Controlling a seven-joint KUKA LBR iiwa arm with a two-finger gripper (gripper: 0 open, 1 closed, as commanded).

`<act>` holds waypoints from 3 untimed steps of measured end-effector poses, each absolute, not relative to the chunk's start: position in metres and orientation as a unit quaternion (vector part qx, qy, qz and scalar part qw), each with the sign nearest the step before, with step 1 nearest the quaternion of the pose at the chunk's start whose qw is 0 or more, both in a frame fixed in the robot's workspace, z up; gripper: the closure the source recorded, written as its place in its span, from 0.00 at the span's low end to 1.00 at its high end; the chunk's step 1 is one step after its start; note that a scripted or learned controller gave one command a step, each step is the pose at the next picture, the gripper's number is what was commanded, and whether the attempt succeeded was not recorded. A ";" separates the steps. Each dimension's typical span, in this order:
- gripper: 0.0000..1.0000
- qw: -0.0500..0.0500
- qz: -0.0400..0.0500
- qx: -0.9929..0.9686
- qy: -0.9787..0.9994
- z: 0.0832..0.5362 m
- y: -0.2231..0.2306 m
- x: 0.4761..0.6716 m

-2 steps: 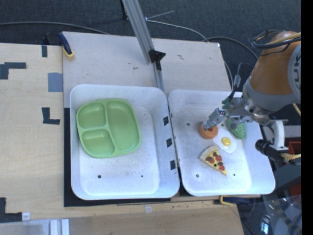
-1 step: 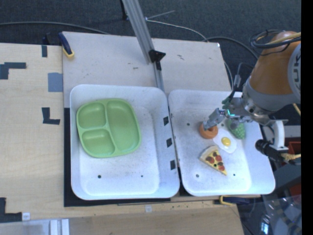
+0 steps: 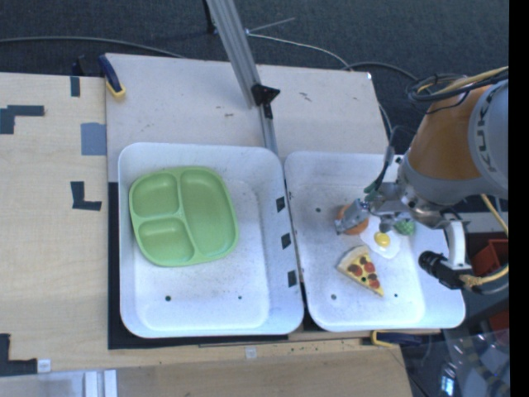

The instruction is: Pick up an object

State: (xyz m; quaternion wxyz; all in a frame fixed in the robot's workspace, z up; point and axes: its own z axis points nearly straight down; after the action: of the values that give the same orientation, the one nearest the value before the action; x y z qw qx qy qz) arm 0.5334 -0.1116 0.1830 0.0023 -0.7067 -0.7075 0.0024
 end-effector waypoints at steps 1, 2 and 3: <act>0.00 0.003 0.002 -0.707 -0.708 0.122 -0.103 0.532; 0.00 -0.002 0.000 -0.707 -0.708 0.089 -0.103 0.533; 1.00 -0.001 0.000 -0.706 -0.708 0.099 -0.102 0.533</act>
State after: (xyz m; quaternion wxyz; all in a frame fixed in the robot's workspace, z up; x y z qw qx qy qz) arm 0.5326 -0.1020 0.0995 -0.0010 -0.7062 -0.7080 -0.0004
